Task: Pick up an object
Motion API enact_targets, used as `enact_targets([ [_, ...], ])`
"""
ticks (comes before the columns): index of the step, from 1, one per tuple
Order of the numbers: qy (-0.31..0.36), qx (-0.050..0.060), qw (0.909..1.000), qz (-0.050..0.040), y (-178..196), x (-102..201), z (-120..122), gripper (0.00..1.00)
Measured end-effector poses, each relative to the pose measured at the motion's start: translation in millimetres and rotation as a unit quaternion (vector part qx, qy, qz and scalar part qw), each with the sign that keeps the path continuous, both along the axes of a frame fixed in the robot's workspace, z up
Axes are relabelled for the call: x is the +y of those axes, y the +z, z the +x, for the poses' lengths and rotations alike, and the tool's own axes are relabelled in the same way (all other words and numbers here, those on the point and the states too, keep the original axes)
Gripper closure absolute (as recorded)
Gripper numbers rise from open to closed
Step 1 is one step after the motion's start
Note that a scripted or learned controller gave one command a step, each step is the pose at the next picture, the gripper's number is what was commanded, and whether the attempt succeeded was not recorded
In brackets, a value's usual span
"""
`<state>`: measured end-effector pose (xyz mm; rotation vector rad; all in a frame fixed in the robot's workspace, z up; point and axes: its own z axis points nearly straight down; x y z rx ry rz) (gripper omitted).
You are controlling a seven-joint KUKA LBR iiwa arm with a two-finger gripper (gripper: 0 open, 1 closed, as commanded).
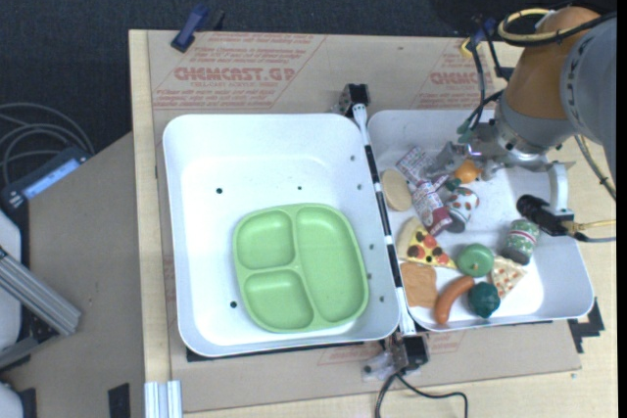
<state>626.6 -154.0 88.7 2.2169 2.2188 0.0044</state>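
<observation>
Nearest the camera, along the front of the right bin (573, 294), lie a sausage (451, 297), a dark green ball (483, 300), a slice of toast (419, 285) and two pizza wedges (428, 248), with a green apple (476, 260) and a small can (520, 241) just behind them. The left bin (196, 210) holds a green divided plate (299, 266). Farther back in the right bin, the gripper (460, 162) is down among crumpled wrappers (423, 179) and a small orange piece (465, 173); I cannot tell how its fingers stand.

We see a robotics lab: a grey arm (578, 64) at upper right over a bench (265, 73) of protective-paper-covered sheet, two white bins (186, 210) clamped together, loose cables (29, 147) and aluminium framing (39, 294) at left.
</observation>
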Motion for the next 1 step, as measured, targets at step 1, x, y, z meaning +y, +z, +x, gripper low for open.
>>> enact_targets([
  [1,-0.001,-0.002,1.0000,-0.0011,11.0,-0.6,0.9,1.00],
])
